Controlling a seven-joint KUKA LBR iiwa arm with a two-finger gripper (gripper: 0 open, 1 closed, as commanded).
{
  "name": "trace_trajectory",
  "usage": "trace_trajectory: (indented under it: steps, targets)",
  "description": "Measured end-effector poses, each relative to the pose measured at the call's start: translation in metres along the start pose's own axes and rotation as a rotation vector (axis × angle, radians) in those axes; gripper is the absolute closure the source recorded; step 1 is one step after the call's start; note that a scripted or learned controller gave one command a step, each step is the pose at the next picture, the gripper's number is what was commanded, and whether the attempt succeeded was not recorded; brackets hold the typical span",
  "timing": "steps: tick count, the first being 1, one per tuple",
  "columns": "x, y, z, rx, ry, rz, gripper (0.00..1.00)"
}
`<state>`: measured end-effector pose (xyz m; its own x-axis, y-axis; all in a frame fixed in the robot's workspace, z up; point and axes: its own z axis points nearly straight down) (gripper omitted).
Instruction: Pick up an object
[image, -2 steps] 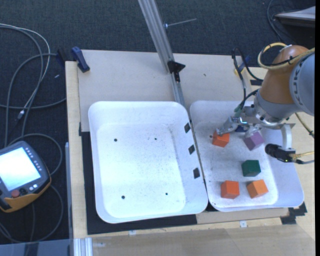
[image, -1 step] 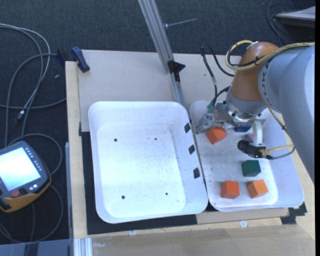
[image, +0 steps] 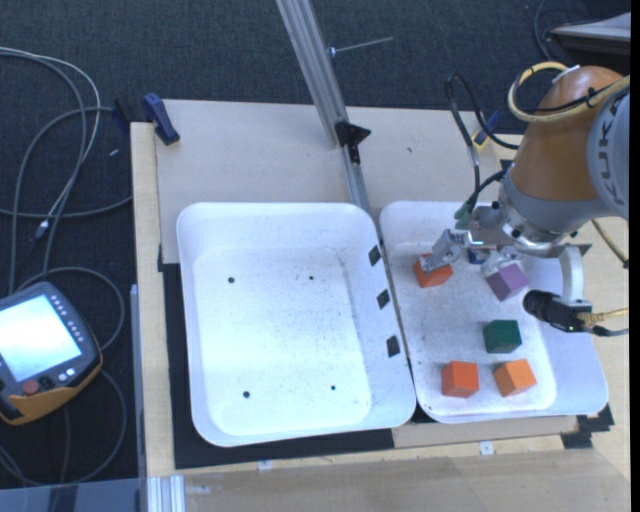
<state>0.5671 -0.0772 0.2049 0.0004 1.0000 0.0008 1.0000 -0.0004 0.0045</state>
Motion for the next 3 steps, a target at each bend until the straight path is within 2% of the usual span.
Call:
trace_trajectory:
  steps: [1, 2, 3]
  targets:
    - [-0.024, 0.018, 0.07, 0.011, 0.0, 0.001, 0.0]
    - [0.006, 0.032, 0.001, -0.004, -0.001, -0.005, 0.0]
    - [-0.01, 0.025, 0.104, 0.015, 0.001, 0.001, 0.0]
